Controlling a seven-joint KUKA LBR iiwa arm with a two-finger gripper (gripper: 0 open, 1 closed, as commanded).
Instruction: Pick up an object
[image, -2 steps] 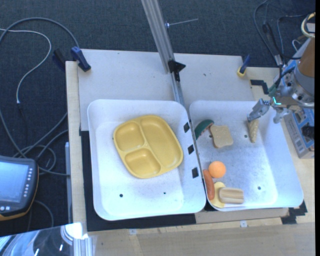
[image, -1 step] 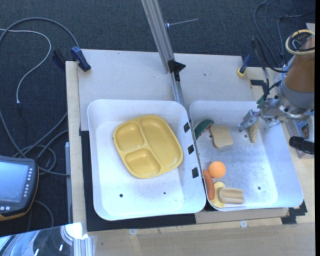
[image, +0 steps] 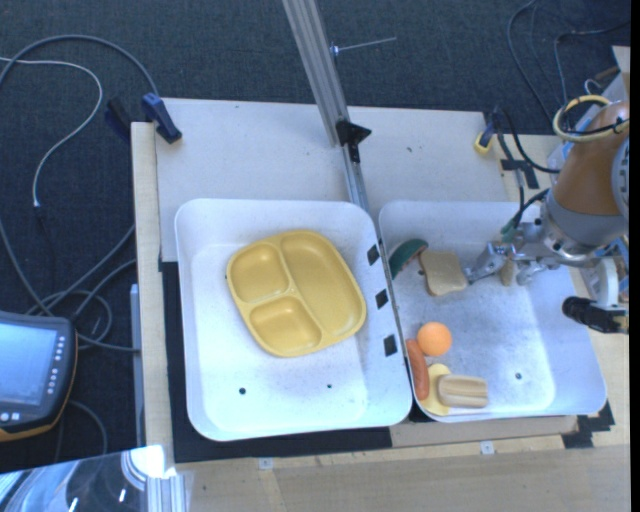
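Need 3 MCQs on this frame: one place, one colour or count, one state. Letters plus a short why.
1. Where does the yellow divided tray lie?
A. left bin
B. right bin
C. on the bench outside the bins

2. How many compartments does the tray have?
A. two
B. three
C. five

3. What is the state of the orange ball?
A. held between the hand's fingers
B. lying loose on the bin floor
C. sitting in the tray

Answers:
1 A: the tray rests on the floor of the left bin.
2 B: two compartments above, one below.
3 B: it sits in the right bin, apart from the hand, which is up by the tan block.
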